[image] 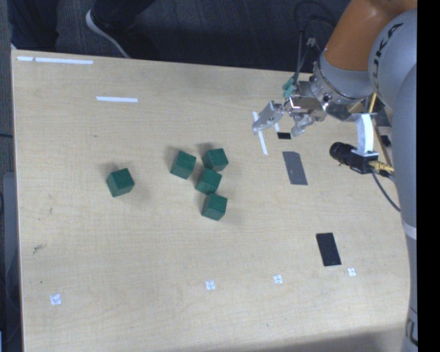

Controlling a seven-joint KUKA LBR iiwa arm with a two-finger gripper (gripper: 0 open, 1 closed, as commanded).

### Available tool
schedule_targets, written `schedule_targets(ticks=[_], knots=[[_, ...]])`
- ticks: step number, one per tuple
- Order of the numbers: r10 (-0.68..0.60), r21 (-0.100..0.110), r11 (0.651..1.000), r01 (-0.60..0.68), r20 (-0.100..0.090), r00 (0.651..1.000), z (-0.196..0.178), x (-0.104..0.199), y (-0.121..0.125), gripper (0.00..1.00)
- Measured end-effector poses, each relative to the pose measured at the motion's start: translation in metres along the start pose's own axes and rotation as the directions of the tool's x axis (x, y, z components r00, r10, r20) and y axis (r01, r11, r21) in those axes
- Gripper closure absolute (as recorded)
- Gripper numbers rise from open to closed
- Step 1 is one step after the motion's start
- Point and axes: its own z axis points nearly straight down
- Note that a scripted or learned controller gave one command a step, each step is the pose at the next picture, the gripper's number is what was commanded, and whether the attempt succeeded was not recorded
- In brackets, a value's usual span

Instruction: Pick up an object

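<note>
Gripper (pixel 282 122): at the end of the grey arm (pixel 396 57) with its orange band (pixel 363 20), hanging over the bench (pixel 132 270); the two pale fingers (pixel 265 118) look spread apart with nothing between them, though at this slant the gap is hard to read with certainty.

Blocks, near group: four green cubes lying below and to the left of the gripper in the camera view. Nearest is the top right block (pixel 215 158); then the middle block (pixel 209 180), the left block (pixel 182 164) and the bottom block (pixel 214 207). The upper three sit close together, possibly touching at the corners.

Block, single: one lone block (pixel 120 182), well apart from the group, farthest from the gripper on the same left side.

Deciding relation: every block lies away from the arm's base, to the gripper's lower left; none is under the fingers now.

Long axis: none to speak of (cubes, so finger alignment goes by the faces, which are turned at differing angles).

Likely candidate: the top right block by nearness, but its close neighbours may crowd a finger; the bottom block stands freer.

Other items: two dark strips (pixel 295 168) and (pixel 328 248) below the gripper, a white tape strip (pixel 117 99) far to its left.
</note>
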Motion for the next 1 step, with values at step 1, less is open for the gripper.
schedule_targets(ticks=[1], knots=[[-0.171,0.0,0.985,0.171,-0.001,0.985,0.0262,0.1687,0.0285,0.0]])
